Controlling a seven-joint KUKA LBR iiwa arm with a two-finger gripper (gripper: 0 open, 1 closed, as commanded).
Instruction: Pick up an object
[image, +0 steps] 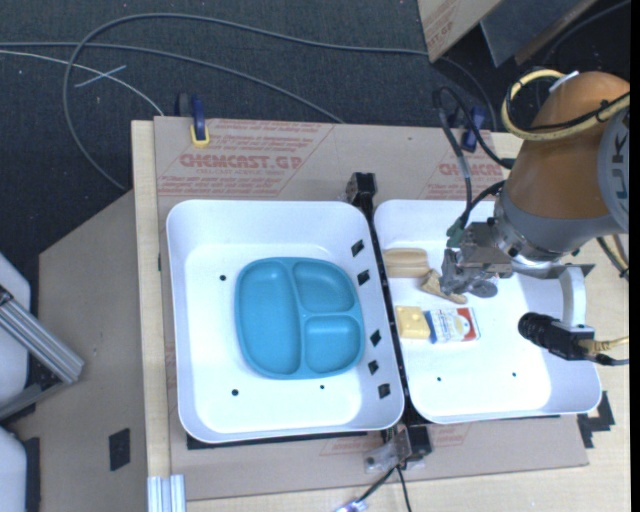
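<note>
In the right bin (480, 395) a pale wooden block (405, 263) lies near the left wall. A small tan piece (436, 285) sits just right of it, partly under the gripper. Below them lies a flat packet (438, 324), yellow at its left end, white and red at its right. My gripper (462, 274) hangs low over the bin's upper middle, right beside the tan piece and above the packet. The grey wrist hides its tips.
The left bin (200, 330) bears a blue divided plate (298, 316) in its middle. A black divider (372, 290) with clips runs between the bins. Cables trail over the dark floor beyond the bench.
</note>
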